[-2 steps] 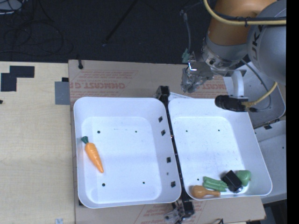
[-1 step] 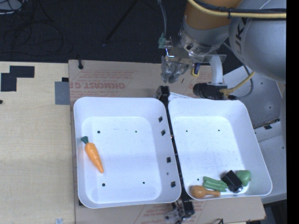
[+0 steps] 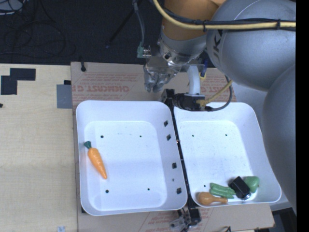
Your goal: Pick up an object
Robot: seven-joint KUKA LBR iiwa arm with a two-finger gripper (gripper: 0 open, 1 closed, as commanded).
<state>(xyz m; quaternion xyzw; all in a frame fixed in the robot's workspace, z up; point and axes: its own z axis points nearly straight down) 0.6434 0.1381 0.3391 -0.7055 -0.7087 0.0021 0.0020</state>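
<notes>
An orange toy carrot (image 3: 96,162) with a green top lies near the left wall of the left bin (image 3: 123,112). In the front right corner of the right bin (image 3: 217,115) sit a tan pear-shaped toy (image 3: 211,198), a green pod (image 3: 222,190), a black block (image 3: 239,187) and a green piece (image 3: 251,182), packed close together. My gripper (image 3: 155,82) hangs over the cardboard just behind the back rim of the left bin, far from all of these. Nothing shows beneath it.
The two bins meet at a black-clipped divider (image 3: 175,153). The bins rest on brown cardboard (image 3: 111,83) over a pale wooden bench (image 3: 34,144). The large grey arm (image 3: 256,37) covers the upper right.
</notes>
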